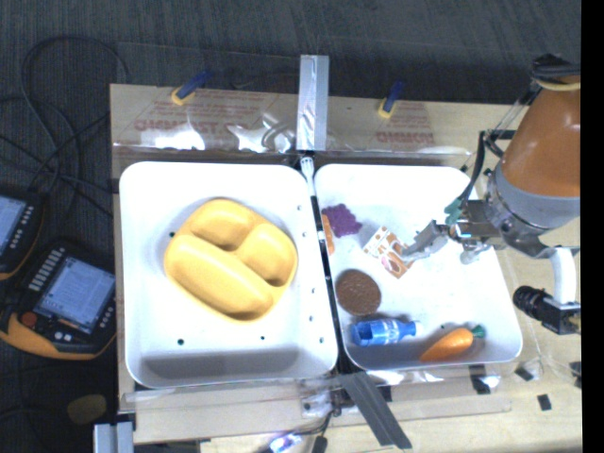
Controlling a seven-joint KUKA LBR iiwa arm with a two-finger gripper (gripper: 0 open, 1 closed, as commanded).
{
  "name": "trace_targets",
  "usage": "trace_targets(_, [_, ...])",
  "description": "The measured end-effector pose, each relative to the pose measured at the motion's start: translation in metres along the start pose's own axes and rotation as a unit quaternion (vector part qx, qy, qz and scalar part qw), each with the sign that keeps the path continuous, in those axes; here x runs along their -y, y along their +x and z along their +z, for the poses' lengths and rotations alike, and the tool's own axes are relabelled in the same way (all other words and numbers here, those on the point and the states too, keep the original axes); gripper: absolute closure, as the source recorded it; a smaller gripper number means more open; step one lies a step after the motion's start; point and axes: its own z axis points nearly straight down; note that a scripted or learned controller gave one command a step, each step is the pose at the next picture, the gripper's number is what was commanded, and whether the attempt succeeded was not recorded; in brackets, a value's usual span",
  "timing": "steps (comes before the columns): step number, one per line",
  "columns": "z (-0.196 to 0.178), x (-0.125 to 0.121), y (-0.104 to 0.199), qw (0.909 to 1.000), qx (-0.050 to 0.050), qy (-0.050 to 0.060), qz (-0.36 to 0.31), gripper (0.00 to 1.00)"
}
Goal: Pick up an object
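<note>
My gripper (422, 243) reaches into the right bin (491, 281) from the right and hangs low over its middle. Its tip is right beside a small white and orange packet (386, 250), touching it or nearly so. I cannot see the packet held. A purple lump (342, 221) lies at the bin's upper left. Below the packet sits a brown round disc (359, 292). Along the near wall lie a blue bottle (383, 330) and an orange carrot (447, 343).
The left bin (142, 338) holds one large yellow rounded thing (229, 258) that takes up much of its floor. A ridge (321, 272) divides the two bins. Handheld devices and cables lie off the bench at far left (57, 291).
</note>
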Motion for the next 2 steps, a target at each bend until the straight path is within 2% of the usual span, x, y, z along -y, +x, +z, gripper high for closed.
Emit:
trace_targets(1, [0.0211,-0.0412,0.0247,0.9989,-0.001,0.001,0.047,0.00])
trace_targets(2, [0.0130,-0.0417,0.0264,0.9990,-0.002,0.002,0.046,1.00])
